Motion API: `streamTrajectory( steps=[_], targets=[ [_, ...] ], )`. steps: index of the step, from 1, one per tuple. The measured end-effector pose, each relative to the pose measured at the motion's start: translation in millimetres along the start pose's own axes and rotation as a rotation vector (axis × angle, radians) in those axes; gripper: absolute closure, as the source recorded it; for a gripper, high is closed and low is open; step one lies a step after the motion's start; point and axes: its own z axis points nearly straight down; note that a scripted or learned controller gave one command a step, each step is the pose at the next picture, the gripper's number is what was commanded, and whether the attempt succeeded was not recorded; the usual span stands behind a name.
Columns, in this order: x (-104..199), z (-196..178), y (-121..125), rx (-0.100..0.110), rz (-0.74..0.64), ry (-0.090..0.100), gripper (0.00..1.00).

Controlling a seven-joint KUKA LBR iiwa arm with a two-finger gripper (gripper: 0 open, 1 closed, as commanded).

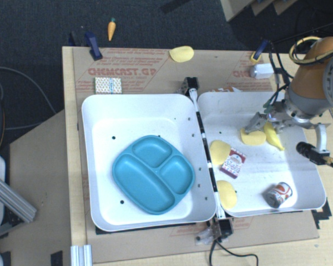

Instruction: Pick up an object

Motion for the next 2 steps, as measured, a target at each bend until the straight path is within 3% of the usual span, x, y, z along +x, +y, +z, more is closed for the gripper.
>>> streamTrajectory(
  steps=[1,2],
  targets=[
    [0,-11,1,-0.002,0.0,-0.001,1.0],
    [83,-6,27,-0.001,-0.001,0.001,1.0]
  ],
)
